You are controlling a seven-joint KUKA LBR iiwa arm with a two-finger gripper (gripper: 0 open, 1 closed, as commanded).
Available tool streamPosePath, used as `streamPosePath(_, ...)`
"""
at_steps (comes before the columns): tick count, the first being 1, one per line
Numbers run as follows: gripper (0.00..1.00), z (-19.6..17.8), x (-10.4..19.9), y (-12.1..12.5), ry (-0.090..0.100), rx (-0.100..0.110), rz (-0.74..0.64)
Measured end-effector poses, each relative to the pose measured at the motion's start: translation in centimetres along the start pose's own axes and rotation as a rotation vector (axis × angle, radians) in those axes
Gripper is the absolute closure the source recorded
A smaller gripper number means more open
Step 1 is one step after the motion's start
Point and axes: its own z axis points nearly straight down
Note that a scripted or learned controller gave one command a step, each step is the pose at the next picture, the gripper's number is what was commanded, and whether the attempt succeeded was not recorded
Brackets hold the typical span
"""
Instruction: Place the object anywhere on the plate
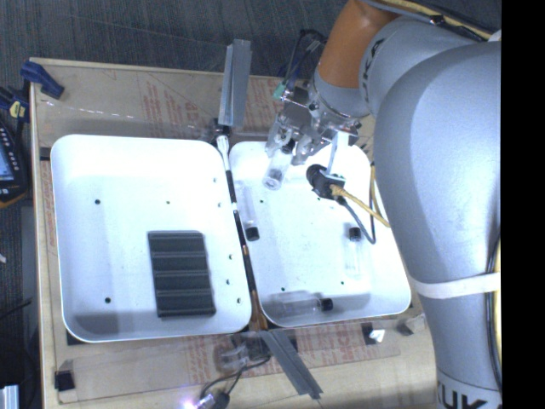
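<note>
Two bins to cross: the plate (180, 273) lies dark and ridged in the left bin (77, 177), while my gripper (291, 150) hangs over the far end of the right bin (383, 292). A clear vial (273, 178) sits just under it. I cannot tell if it is gripped, or if the gripper is apart or closed. I'd check the vial lifts with it, then carry it high over the shared rims and lower onto the plate's middle.
</note>
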Motion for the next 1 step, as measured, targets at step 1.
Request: streamPosePath(1,1.0,2.44,8.58,-3.56,0.0,0.002,-0.015)
